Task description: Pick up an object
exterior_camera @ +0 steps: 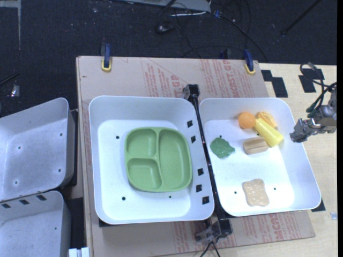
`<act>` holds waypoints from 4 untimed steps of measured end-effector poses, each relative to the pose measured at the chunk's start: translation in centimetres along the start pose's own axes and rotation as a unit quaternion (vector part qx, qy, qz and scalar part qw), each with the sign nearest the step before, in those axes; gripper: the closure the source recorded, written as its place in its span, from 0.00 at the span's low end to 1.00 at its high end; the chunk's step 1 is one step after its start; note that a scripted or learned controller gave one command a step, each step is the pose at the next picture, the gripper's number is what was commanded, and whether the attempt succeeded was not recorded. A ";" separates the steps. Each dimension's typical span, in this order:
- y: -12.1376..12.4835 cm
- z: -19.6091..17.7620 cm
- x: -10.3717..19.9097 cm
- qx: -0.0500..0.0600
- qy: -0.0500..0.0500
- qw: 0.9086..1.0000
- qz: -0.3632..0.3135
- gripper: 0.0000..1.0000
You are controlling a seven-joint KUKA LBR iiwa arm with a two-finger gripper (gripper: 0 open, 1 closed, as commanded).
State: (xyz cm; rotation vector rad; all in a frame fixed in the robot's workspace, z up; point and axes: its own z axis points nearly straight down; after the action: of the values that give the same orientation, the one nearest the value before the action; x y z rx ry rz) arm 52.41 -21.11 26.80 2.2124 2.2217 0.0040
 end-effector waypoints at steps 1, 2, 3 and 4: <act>0.8 1.4 5.3 0.003 0.002 1.000 -0.002 1.00; 1.9 2.1 9.6 0.004 0.002 1.000 -0.002 1.00; 4.0 2.6 15.7 0.003 0.002 1.000 -0.002 1.00; 4.9 3.3 20.1 0.003 0.002 1.000 -0.001 1.00</act>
State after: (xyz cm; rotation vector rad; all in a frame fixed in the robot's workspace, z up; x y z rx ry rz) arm 57.20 -1.03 23.43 2.2146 2.2296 0.0013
